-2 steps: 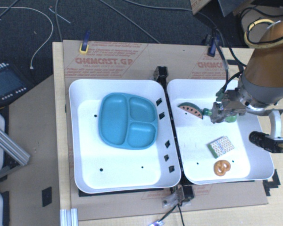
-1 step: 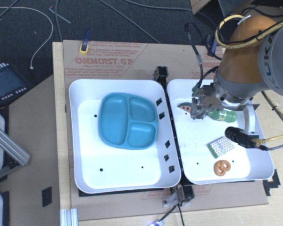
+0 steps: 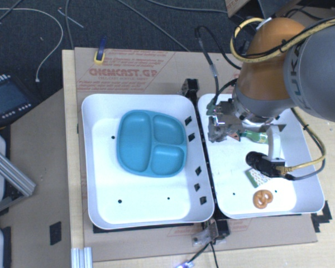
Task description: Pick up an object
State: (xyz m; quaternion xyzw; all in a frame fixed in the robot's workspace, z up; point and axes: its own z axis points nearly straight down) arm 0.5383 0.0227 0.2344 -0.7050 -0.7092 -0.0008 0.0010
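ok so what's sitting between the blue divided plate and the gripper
In the camera view, the two bins' adjoining rims lie between the blue divided plate and the gripper; otherwise bare white floor.

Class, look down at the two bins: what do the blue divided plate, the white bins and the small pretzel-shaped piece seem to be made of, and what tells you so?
Blue divided plate: probably moulded plastic, matte; even colour, soft rounded ridges.
White bins: likely thin formed plastic, slightly glossy; rounded corners, smooth walls.
Pretzel-shaped piece: tan-orange, maybe toy plastic or rubber; too small to tell.
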